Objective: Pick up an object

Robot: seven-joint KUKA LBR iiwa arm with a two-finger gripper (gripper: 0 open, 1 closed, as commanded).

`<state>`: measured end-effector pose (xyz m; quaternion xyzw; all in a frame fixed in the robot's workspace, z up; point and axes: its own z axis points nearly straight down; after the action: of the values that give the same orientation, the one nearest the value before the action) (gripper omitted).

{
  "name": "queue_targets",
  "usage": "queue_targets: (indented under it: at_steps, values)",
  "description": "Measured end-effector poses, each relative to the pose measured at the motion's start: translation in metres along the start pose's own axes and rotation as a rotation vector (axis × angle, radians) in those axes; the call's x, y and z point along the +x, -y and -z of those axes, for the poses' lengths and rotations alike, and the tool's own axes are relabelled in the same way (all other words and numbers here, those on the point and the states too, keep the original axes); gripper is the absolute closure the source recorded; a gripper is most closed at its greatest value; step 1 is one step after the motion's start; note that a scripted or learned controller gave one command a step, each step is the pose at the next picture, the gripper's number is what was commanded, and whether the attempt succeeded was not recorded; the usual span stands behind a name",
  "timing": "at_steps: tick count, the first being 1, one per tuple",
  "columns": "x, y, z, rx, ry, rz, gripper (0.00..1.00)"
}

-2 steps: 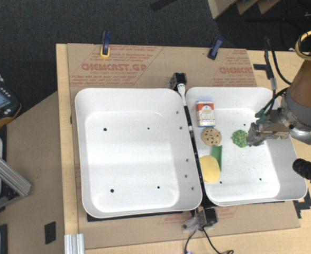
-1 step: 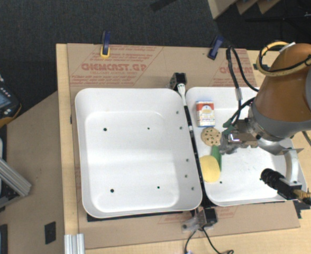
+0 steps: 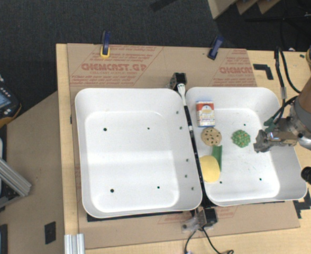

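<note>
1. Green ball (image 3: 240, 138) sits mid right bin (image 3: 266, 102), just left of the gripper (image 3: 261, 143).
2. Gripper hovers low beside it, empty; its opening I cannot tell.
3. Cookie (image 3: 211, 136), carton (image 3: 205, 114) and yellow piece (image 3: 210, 168) crowd the bin's left wall.

A dark grey carpet (image 3: 65, 12) covers the floor. A brown board (image 3: 161, 62) with red letters lies on it, held by two blue clamps (image 3: 106, 41).

The arm (image 3: 310, 118) is grey and round. Its gripper (image 3: 261, 142) looks small, grey and metal, with black cables beside it.
</note>
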<state>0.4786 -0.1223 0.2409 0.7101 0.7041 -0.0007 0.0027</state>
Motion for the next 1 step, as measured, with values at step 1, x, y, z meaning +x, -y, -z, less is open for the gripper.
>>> queue_targets:
  at_steps: [1]
  values:
    - [0.0853, -0.0012, 0.0429, -0.003, -0.006, 0.018, 1.0]
